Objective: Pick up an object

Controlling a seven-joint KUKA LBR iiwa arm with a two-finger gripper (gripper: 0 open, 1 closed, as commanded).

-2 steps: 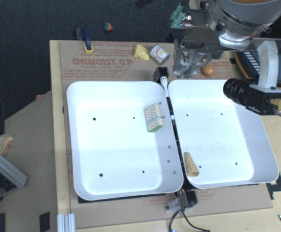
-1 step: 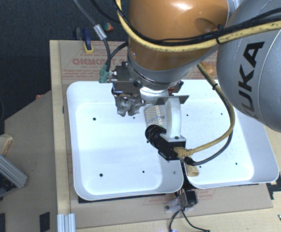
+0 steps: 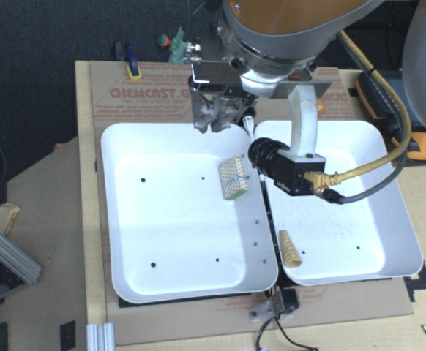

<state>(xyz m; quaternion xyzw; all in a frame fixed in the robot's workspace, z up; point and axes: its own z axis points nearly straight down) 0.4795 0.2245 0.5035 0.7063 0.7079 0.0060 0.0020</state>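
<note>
A small block with a green-and-white dotted pattern (image 3: 233,178) lies in the left bin (image 3: 162,232), near its right wall. In the right bin (image 3: 367,225) a tan ridged cone-shaped piece (image 3: 290,248) rests by the left wall, toward the front. My gripper (image 3: 214,115) hangs over the back edge of the left bin, behind and slightly left of the patterned block and apart from it. Nothing shows in the gripper.
A black cylindrical unit (image 3: 282,168) with a yellow cable (image 3: 367,168) hangs from the arm over the divide between the bins. Clamps (image 3: 132,61) sit on the brown board behind the bins.
</note>
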